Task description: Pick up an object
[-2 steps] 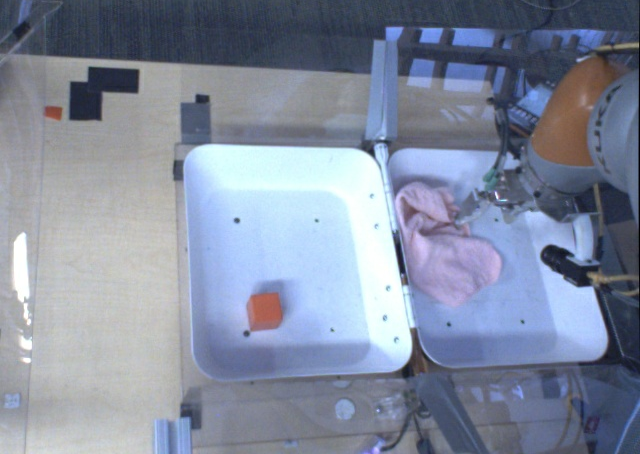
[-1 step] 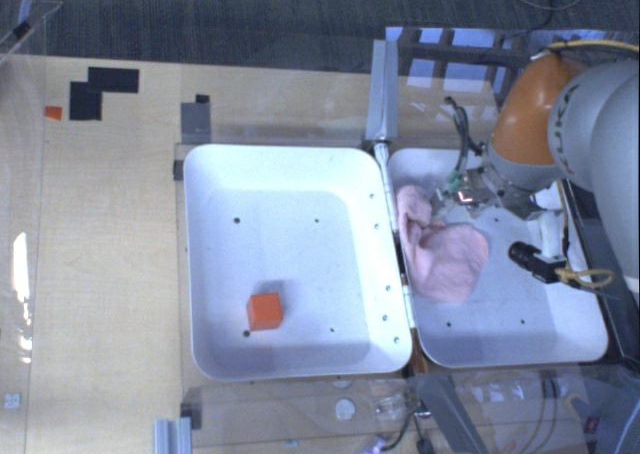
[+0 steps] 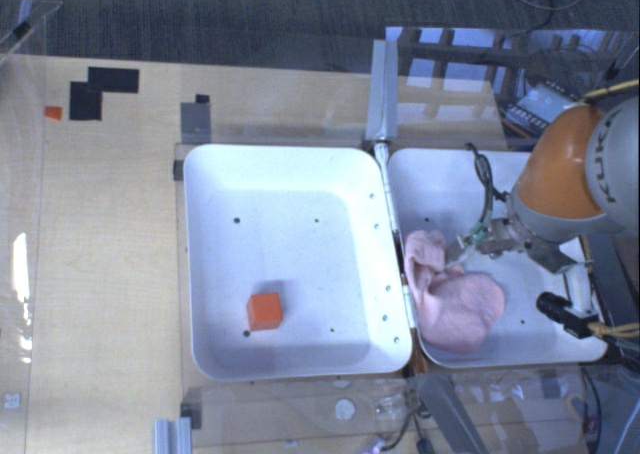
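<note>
An orange block (image 3: 265, 311) lies untouched in the left bin (image 3: 280, 167). In the right bin (image 3: 440, 167) a pink cloth (image 3: 455, 302) rests on the floor — the gripper (image 3: 470, 242) is just above its edge, its state impossible to tell. Nothing looks lifted — the pick is still to do.

Even, bright overhead light. Left bin (image 3: 283, 260) reads near-white, mildly washed out, soft shadow along its inner walls. Glare streak on the counter (image 3: 100, 272) far left of that bin. Floor beyond the bin dim. Overall focus slightly soft.
</note>
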Motion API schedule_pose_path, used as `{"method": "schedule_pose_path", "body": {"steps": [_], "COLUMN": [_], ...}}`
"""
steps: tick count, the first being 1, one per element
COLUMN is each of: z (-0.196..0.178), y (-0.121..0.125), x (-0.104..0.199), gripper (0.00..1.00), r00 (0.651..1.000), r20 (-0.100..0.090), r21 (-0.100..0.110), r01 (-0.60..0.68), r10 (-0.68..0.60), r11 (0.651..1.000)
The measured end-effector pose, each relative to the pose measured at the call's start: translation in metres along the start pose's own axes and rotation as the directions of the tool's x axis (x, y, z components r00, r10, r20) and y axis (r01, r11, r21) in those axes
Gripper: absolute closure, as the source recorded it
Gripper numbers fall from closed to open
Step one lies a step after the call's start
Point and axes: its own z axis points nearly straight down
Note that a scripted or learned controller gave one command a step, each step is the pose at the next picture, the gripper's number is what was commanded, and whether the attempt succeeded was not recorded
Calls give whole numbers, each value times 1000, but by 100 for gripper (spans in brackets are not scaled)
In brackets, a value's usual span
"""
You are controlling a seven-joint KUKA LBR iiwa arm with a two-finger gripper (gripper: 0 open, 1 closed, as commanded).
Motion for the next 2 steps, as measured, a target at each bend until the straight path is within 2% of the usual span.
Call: {"method": "schedule_pose_path", "body": {"steps": [1,2], "z": [0,-96], "y": [10,100], "x": [29,57], "gripper": [0,0], "r00": [996,990], "r20": [1,-2], "r21": [-3,4], "r01": [84,-140], "r10": [-84,140], "r11": [996,990]}}
